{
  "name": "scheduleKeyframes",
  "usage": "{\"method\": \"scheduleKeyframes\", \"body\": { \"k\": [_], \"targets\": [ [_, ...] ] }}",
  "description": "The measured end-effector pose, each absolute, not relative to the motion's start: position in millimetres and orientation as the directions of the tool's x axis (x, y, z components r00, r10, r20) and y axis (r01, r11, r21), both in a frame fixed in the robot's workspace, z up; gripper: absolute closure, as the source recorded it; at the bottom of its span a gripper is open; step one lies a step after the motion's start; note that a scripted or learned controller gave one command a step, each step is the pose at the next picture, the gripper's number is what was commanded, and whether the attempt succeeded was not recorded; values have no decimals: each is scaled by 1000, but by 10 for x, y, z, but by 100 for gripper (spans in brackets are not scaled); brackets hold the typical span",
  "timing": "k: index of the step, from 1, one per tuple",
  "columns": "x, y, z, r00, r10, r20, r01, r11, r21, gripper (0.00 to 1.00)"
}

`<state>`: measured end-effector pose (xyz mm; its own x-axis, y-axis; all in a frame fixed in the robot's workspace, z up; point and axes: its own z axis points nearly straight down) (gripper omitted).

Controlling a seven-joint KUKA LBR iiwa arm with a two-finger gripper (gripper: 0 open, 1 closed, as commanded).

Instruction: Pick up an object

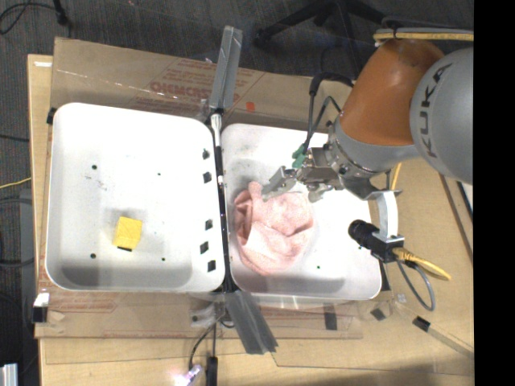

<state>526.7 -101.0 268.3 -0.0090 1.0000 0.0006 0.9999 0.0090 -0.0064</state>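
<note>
A crumpled pink cloth (272, 225) lies in the right bin (354, 268), toward its left side. My gripper (296, 189) hangs just over the cloth's upper edge, its two fingers spread apart, one finger (279, 181) pointing left and the other at the right. Nothing sits between them, so the gripper is open. A small yellow block (128, 233) rests in the left bin (80, 135), near its lower left part, far from the gripper.
A raised divider (214, 183) with dark clips separates the two bins. The arm's orange band (386, 95) and grey body overhang the right bin's upper right corner. A black cable plug with a yellow tip (385, 244) juts out by the bin's right rim.
</note>
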Motion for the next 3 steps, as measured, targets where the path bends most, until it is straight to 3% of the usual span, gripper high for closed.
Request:
{"method": "scheduleKeyframes", "body": {
  "k": [1,2,3],
  "targets": [
    [5557,-1262,1539,-144,990,1,990,144,-5,0],
    [5928,-1318,906,-63,998,0,998,63,-4,0],
    [5930,-1315,1003,-68,998,-1,998,68,-4,100]
  ]
}}
